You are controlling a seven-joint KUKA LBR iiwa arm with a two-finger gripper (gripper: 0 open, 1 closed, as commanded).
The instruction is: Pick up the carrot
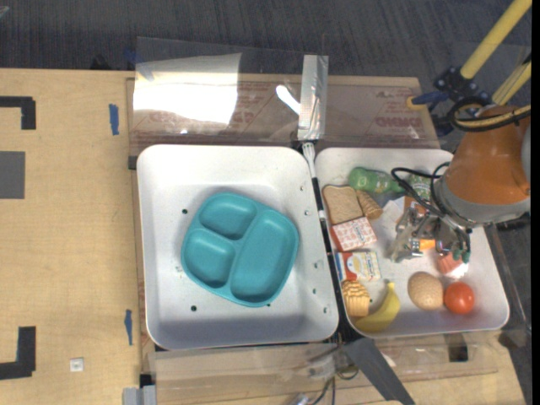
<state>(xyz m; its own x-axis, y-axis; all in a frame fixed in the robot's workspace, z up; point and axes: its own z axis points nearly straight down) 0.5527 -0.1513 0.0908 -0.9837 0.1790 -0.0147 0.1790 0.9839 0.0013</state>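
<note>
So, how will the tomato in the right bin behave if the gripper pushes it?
The tomato looks round and smooth, so it would probably roll rather than slide. It sits beside the potato and near the bin's wall, which would likely stop it soon. Its glossy skin suggests it may slip from a gripper.

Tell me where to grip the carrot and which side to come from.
Only a short orange stretch of the carrot shows beside the gripper; it seems to lie flat on the right bin floor. Best guess: take it across the narrow middle, coming straight down from above. That also keeps clear of the egg and tomato close by.
</note>
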